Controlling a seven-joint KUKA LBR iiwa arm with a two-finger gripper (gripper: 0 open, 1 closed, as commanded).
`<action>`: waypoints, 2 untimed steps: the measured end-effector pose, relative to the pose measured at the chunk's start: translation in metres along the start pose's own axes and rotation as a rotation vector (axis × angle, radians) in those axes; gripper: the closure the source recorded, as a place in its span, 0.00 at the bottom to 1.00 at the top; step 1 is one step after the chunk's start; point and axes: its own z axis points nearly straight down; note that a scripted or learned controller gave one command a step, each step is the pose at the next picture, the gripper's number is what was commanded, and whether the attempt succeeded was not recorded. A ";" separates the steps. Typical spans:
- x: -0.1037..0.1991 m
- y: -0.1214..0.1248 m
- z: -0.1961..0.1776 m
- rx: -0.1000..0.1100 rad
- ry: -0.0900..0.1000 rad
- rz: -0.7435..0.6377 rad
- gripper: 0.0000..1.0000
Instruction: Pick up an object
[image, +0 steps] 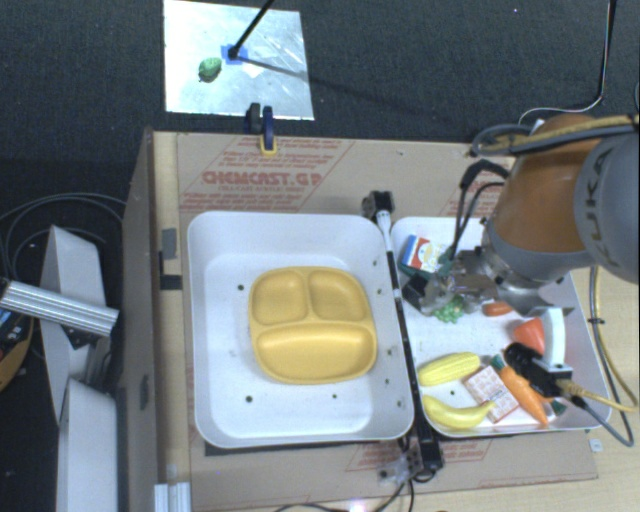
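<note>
My gripper (435, 291) is low in the right bin (580, 425), at its upper left part, below the grey and orange wrist. A blue, white and red carton (419, 251) lies just above it. A small green item (450, 312) sits right beneath the gripper's tip, partly hidden. Two yellow bananas (449, 368) (459, 413) lie at the bin's front left. Beside them are a small printed box (490, 386) and a carrot (526, 394). A red-orange piece (531, 331) lies to the gripper's right.
The left bin (225, 400) holds a yellow divided plate (311, 324). A black ridge (397, 300) separates the two bins. The arm's bulk covers the right bin's upper right part. A small orange item (495, 310) lies by the wrist.
</note>
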 end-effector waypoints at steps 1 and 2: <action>-0.004 0.001 -0.010 0.002 0.000 0.000 1.00; 0.024 -0.005 -0.007 0.003 0.000 0.000 1.00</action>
